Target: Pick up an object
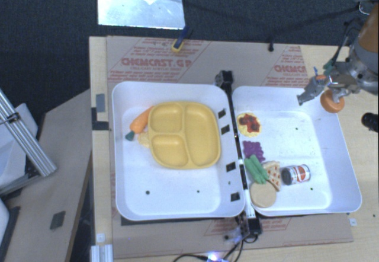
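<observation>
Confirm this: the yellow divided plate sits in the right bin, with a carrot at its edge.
Wrong bin. The camera view shows the yellow divided plate in the left bin, with the carrot at its edge.

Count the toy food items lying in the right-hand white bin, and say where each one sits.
6, all along the bin's left side: pasta plate, purple grapes, green vegetable, pizza slice, tin can, round cookie. Smaller pieces may be hidden.

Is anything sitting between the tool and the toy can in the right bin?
Nothing visible does. The tool hangs over the right bin's far corner, and bare white floor lies between it and the can. The other toys sit along the divider side.
</observation>
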Robot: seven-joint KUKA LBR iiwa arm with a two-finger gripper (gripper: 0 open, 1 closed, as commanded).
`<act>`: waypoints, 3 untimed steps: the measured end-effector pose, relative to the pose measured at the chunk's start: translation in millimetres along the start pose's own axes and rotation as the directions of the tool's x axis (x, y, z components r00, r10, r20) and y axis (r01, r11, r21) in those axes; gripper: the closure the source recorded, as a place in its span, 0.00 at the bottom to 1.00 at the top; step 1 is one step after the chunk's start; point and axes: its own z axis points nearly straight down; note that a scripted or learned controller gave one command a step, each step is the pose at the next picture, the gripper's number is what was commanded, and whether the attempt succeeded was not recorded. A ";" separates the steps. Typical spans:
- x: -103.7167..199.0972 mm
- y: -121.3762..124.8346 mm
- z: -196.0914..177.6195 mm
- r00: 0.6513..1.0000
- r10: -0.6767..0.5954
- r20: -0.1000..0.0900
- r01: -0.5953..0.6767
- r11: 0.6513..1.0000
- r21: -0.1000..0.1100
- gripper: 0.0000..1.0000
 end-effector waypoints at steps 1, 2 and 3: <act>-6.7 7.0 49.4 1.000 0.002 -0.001 -0.002 1.000 0.003 0.00; -4.3 7.0 91.4 1.000 0.001 -0.001 -0.001 1.000 0.003 0.00; -9.9 9.9 135.8 1.000 0.002 -0.001 -0.002 1.000 0.004 0.00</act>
